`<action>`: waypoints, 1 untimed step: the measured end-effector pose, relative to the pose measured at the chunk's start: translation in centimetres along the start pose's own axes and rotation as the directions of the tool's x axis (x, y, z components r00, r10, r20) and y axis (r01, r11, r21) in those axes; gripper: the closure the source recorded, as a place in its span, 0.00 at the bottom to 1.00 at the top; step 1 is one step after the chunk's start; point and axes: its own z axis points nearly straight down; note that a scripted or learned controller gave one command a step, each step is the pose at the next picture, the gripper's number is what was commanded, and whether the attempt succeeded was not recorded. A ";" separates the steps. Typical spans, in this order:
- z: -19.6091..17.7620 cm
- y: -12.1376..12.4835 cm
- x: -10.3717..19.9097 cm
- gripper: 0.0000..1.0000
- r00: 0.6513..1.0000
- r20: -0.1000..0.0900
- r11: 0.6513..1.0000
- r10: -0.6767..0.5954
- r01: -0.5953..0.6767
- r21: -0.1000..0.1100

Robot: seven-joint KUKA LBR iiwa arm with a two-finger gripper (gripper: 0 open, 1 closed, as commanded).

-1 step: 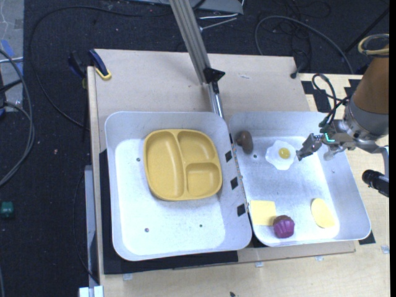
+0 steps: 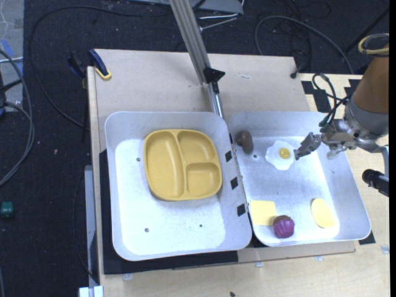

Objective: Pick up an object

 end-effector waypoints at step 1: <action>5.2 -0.7 0.9 0.00 1.000 -0.002 1.000 0.001 -0.001 0.005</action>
